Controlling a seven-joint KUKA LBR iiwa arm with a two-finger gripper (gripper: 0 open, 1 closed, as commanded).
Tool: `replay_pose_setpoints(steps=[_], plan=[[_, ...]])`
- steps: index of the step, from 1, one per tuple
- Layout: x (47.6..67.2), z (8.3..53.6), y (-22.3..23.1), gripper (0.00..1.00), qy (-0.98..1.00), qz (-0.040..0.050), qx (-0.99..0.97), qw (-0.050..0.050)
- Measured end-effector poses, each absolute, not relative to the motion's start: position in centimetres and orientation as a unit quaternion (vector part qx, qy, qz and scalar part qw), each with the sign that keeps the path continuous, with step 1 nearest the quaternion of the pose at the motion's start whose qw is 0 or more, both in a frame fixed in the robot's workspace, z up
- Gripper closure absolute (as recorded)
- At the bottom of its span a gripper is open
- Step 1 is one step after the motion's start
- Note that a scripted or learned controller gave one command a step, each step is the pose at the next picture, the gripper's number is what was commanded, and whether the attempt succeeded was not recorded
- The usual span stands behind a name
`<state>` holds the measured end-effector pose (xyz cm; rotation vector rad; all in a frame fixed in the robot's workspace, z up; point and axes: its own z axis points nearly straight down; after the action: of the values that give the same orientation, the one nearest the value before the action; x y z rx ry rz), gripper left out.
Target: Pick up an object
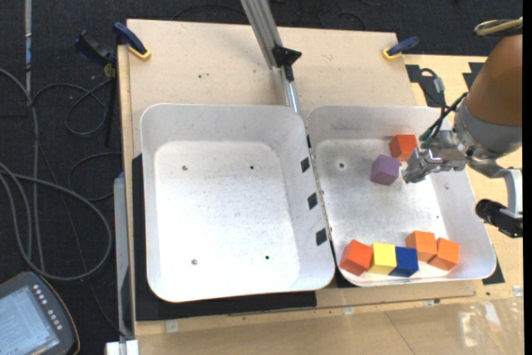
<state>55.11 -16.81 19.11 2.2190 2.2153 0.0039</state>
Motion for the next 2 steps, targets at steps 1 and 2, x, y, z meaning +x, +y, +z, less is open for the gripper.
replay_pose_setpoints(steps=[1,2], plan=[[55.5,25.4,-16.4,1.00,0.708,0.0020,0.706,0.004],[55.6,30.3,-16.4,1.00,0.708,0.0015,0.706,0.004]])
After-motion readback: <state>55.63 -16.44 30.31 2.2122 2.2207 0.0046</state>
